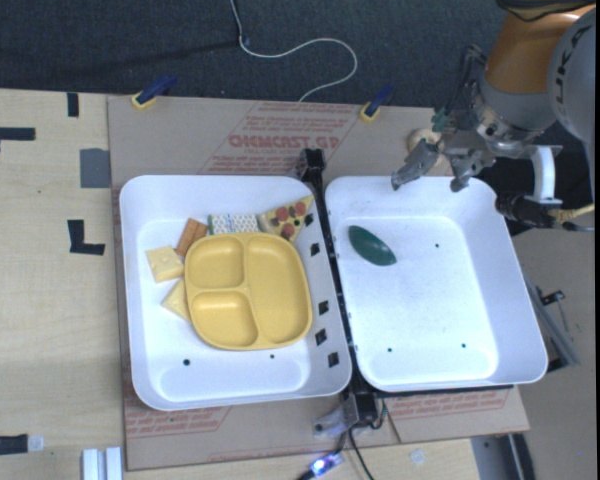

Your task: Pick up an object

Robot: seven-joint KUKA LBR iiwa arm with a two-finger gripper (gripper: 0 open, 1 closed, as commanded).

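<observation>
Cardboard-covered worktop (280, 138) carries both bins, and I see my claw (432, 171) spread and holding nothing above the right bin's (500, 308) far rim, the green object (372, 245) lying untouched at its seven o'clock, every step pending.

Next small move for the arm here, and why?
Probably bring the gripper toward the view's lower left and down over the green object. The jaws look open with nothing between them, poised over the far rim of the right bin, and that object lies alone in that bin, an easier target than the yellow divided plate among clutter in the left bin.
</observation>
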